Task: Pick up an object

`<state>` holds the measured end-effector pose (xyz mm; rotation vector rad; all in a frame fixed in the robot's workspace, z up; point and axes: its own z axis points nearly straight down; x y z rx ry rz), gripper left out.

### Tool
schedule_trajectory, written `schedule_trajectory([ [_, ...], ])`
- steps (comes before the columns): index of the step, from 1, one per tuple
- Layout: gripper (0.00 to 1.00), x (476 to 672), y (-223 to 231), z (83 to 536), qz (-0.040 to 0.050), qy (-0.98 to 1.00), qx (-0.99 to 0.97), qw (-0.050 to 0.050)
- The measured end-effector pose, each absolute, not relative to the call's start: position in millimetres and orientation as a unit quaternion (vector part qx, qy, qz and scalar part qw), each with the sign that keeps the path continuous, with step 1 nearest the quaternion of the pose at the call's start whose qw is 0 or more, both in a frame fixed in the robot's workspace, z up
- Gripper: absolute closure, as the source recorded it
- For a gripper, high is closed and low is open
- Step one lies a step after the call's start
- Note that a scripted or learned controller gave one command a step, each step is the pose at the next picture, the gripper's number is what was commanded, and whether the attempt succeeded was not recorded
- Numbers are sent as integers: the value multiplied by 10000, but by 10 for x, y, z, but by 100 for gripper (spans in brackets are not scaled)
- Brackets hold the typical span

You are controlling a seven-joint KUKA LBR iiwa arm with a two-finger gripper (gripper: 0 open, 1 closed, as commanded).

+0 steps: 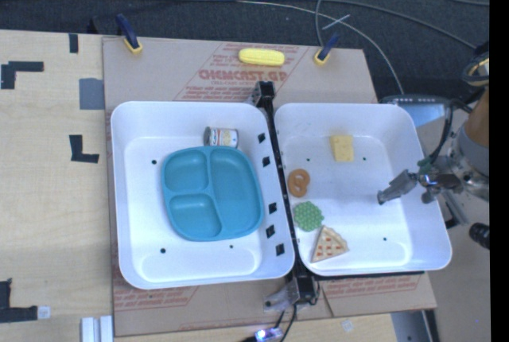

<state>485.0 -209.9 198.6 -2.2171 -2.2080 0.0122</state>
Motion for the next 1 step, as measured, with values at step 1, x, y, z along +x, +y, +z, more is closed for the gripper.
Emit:
schedule_trajectory([
  [1, 0, 4883, -2094, 2055, 6, -7073, -7069, 6],
])
